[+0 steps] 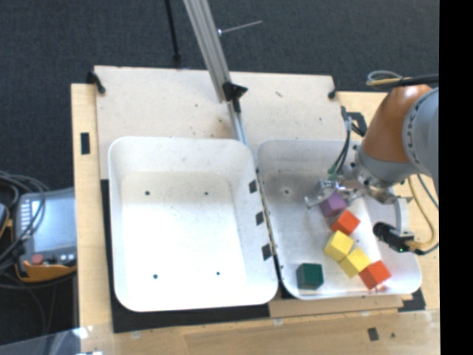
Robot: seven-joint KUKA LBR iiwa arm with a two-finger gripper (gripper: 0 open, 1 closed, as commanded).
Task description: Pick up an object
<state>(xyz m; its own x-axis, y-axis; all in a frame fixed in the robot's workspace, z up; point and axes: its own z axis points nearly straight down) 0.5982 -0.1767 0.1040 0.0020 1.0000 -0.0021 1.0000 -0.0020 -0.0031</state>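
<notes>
Tool state: my tool [332, 192] sits low over the purple block [332, 204]; whether it is clamped I cannot tell.
Location: right bin [288, 161], toward the bench's right edge.
Risk: orange block [347, 222] touches the purple one; a finger may catch it and spoil the grip.
Risk: an off-centre close may push the block aside.
Appearance: small purple cube, partly hidden beneath my tool.
</notes>
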